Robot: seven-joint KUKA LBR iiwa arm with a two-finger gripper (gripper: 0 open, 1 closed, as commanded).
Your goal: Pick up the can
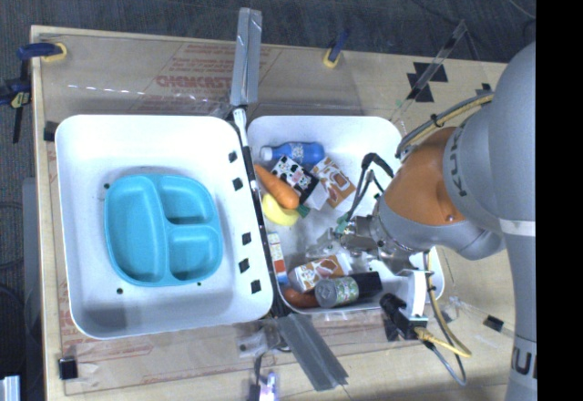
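The can (337, 291) lies on its side at the near edge of the right bin (351, 128), its long axis running roughly left to right, with its greenish end turned toward the bin's middle. A dark bottle-like item (369, 284) is pressed against its right end, and a small printed carton (318, 272) is touching it on the upper left. A red-brown object (298, 298) is tucked just beside it along the near wall.

The gripper (357, 228) is seen just beyond the can, toward the bin's middle and slightly to the right, at the end of the grey arm (483, 180) with its orange band (424, 194). How far apart its fingers stand cannot be told, since the wrist body and cables hide them; nothing can be seen held between them.

The can is judged to lie toward the near wall from the gripper, so a short move nearward and down would be needed, with the fingers set across the can's short width.

Farther off are a carrot (276, 185), a lemon-like yellow item (281, 211), a black-and-white carton (291, 173), a brown packet (335, 182) and a blue bottle (299, 153). In the left bin (91, 144), a blue divided tray (164, 228) is laid.
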